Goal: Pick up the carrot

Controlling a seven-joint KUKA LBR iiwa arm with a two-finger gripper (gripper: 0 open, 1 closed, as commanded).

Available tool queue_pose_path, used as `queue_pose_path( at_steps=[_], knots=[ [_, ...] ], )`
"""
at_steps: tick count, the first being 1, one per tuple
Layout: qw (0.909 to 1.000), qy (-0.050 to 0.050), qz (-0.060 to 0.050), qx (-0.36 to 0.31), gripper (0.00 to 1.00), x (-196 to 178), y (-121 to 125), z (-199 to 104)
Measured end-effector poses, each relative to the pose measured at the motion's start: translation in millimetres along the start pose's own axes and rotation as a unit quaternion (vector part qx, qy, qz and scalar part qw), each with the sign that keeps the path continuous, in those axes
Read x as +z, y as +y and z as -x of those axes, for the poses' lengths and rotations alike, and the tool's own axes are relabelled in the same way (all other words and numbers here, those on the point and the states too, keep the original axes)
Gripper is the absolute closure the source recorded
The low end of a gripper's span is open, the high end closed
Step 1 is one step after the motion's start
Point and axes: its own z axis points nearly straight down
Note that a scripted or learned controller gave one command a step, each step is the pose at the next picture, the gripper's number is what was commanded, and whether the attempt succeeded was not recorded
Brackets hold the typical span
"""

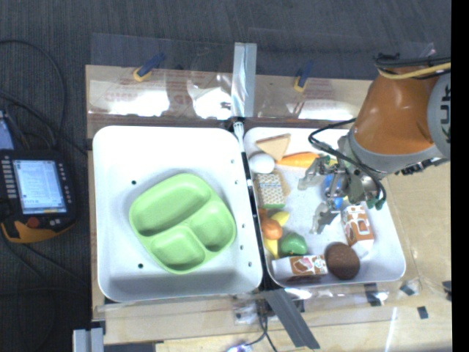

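Observation:
The carrot (300, 160) is an orange wedge lying near the back of the right bin (392, 251), beside a tan cheese-like wedge (274, 145) and a white egg (262, 163). My gripper (330, 196) hangs over the middle of the right bin, a little in front and to the right of the carrot, fingers pointing down. Nothing shows between its fingers. The orange-banded wrist (396, 112) covers the bin's back right corner.
The right bin also holds a cracker-patterned block (270, 189), an orange fruit (272, 229), a green pepper (293, 244), a brown ball (342, 260), a red-and-white carton (357, 228) and a small box (307, 266). A green divided plate (183, 221) lies in the left bin (117, 152).

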Motion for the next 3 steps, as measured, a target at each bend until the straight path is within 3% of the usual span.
queue_pose_path(
  at_steps=[1,2,3],
  knots=[
    [0.9999,0.002,0.0,-0.015,0.0,50,-17,72],
    [0.9984,0.005,0.001,-0.057,0.0,105,-18,127],
    [0.9984,-0.006,-0.003,-0.057,1.0,92,-18,131]
  ],
)
